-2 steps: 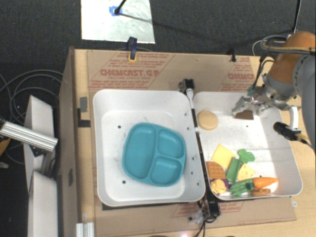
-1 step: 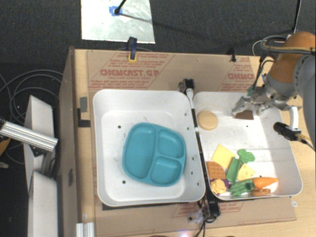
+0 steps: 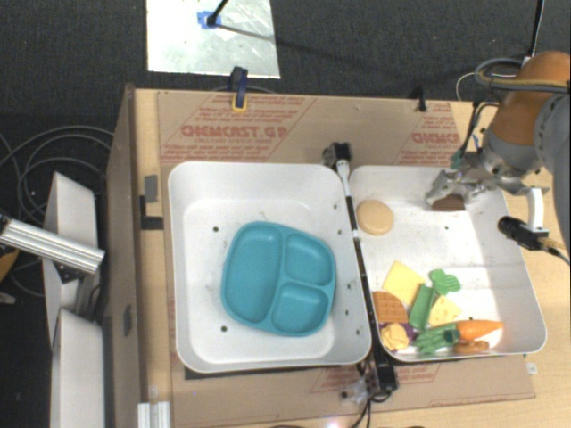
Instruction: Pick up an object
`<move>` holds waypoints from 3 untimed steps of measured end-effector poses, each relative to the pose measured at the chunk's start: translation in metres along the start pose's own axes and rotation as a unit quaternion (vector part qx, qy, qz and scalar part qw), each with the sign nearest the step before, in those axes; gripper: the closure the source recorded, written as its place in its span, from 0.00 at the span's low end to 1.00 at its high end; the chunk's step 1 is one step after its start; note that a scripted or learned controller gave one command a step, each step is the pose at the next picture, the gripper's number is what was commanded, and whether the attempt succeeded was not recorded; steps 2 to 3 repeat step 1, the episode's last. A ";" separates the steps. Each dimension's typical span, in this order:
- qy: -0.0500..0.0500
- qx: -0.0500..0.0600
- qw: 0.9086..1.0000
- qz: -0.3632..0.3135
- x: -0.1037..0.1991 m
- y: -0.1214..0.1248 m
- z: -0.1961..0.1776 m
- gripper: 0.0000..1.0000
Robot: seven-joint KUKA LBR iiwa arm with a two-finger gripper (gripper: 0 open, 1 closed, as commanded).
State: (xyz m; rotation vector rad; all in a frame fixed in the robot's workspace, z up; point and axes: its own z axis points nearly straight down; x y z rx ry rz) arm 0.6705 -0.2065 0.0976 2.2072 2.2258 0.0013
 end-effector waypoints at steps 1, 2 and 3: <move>0.003 -0.001 1.000 -0.001 0.072 0.001 -0.064 1.00; 0.003 -0.001 1.000 -0.001 0.072 0.001 -0.064 1.00; 0.003 -0.001 1.000 -0.001 0.072 0.001 -0.064 1.00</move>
